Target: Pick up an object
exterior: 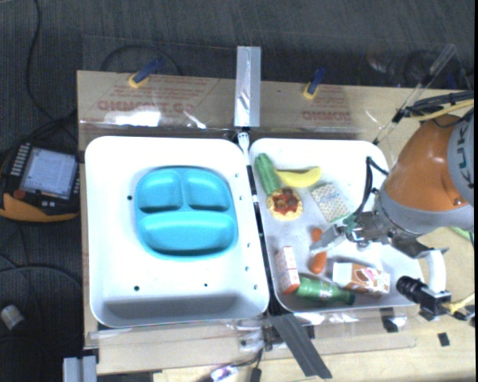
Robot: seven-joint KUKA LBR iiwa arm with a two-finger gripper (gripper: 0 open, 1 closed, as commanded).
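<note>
My gripper (340,235) sits low in the right bin (358,148); whether it is open or closed cannot be determined. A small orange piece (319,261) lies just below-left of it. A carton (361,278) lies below it, its print unreadable. A green bottle (324,290) lies further left beside a red box (286,267). A banana (298,177) lies above. A blue tray (186,212) occupies the left bin (111,293).
</note>
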